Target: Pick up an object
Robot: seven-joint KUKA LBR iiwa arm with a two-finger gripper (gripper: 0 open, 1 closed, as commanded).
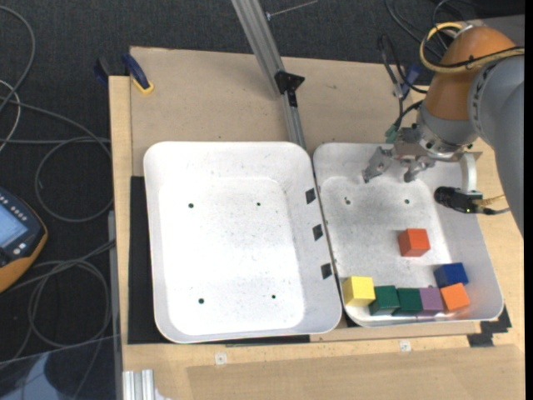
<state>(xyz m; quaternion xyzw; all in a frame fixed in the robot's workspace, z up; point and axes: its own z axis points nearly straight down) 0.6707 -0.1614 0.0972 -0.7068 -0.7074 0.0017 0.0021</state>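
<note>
My gripper (391, 172) hangs over the far end of the right bin (366, 198), its two fingers spread apart with nothing between them. A red-orange cube (414, 242) lies alone in the middle of that bin, well below the gripper. Along the bin's near edge sits a row of blocks: yellow (360, 289), dark green (385, 298), a second green (410, 300), purple (431, 299) and orange (455, 296). A blue block (450, 274) rests just behind the orange one.
The left bin (166, 223) sits beside the right one, with black clips (316, 232) along their shared edge. A slanted metal pole (266, 48) rises behind the bins. Cables lie on the floor at the left.
</note>
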